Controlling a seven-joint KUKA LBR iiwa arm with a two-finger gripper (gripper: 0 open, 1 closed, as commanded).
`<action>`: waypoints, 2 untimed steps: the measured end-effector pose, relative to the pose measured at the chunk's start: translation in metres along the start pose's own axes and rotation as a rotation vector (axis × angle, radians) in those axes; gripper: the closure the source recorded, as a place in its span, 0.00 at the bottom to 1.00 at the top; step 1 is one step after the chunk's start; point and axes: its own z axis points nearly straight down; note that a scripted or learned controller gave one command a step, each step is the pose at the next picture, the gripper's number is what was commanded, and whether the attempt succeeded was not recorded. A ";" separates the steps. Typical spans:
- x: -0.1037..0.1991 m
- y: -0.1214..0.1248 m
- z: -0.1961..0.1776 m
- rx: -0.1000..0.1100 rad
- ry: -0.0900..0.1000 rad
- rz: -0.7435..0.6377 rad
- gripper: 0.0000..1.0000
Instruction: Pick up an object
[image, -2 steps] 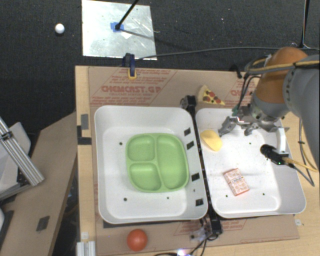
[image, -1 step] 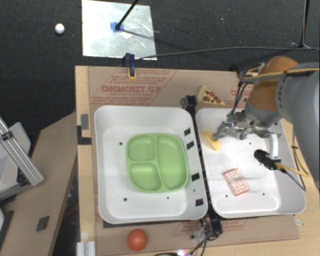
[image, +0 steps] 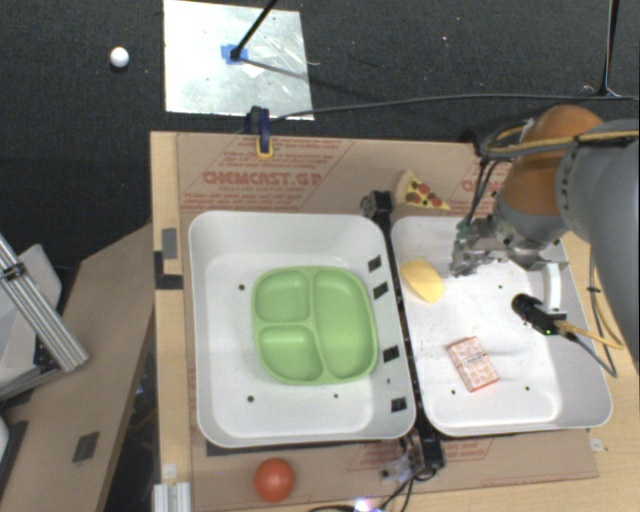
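The end effector (image: 465, 262) hangs low in the right bin (image: 580, 400) at centre-right of frame — whether it is open or closed I cannot tell — just beside the yellow object (image: 424, 281), seemingly lined up for grasping.

A grey, rounded arm (image: 600, 185) is seen, with an orange band (image: 545, 160) set above the wrist. Thin cables (image: 520, 140) are strung along the orange section. The wrist is finished in dull metal, and a small dark claw (image: 465, 262) is carried below it.
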 end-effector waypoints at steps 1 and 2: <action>0.002 -0.004 -0.046 0.004 0.001 0.000 1.00; 0.002 0.001 -0.112 0.001 0.000 -0.001 1.00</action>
